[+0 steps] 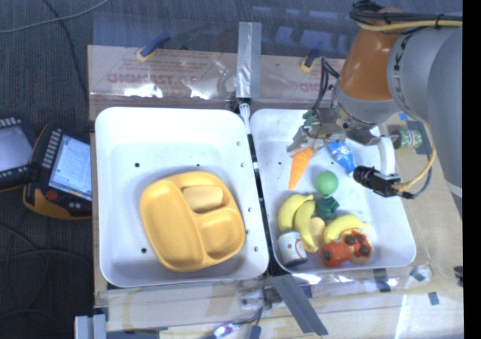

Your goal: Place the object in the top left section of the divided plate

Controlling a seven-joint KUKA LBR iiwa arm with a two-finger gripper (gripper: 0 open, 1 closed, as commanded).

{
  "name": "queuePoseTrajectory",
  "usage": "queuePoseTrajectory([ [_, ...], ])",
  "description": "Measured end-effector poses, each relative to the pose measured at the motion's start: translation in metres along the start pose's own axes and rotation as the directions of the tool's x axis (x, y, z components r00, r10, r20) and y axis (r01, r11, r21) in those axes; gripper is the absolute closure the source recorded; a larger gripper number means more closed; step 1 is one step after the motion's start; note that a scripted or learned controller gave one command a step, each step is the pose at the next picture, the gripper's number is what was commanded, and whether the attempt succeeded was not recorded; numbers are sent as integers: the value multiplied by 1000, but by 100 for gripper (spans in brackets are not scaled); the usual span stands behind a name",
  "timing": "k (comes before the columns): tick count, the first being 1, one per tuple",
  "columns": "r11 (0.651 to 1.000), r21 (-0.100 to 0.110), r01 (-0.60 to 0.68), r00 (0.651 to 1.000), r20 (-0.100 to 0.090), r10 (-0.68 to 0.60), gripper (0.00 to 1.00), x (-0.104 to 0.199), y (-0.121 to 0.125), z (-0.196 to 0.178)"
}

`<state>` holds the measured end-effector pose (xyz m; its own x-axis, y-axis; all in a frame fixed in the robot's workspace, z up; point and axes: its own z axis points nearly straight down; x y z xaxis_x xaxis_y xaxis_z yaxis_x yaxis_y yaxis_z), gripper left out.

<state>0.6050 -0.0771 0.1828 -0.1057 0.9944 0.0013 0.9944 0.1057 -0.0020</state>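
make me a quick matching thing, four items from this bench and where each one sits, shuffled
Things:
1. divided plate
2. carrot
3. green ball
4. handheld screen

Places:
A. outside the bins, on the view's left
B. in the left bin
C. right bin, just under the pincer
D. right bin, above the bananas

Pairs: 1-B, 2-C, 3-D, 4-A

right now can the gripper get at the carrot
Probably yes: the gripper hangs just above the carrot in the right bin, and nothing lies on the carrot; the bananas sit lower down.
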Motion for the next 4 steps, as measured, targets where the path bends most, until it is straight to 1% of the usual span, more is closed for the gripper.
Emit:
queuePoseTrajectory([
  [1, 996, 1, 84, 996, 2, -84, 100, 53, -24, 0],
  [2, 999, 2, -51, 999, 2, 51, 100, 125, -15, 1],
  [3, 999, 2, -51, 999, 2, 51, 0, 125, -15, 1],
  [4, 1000, 2, -2, 1000, 2, 2, 0, 150, 20, 1],
])
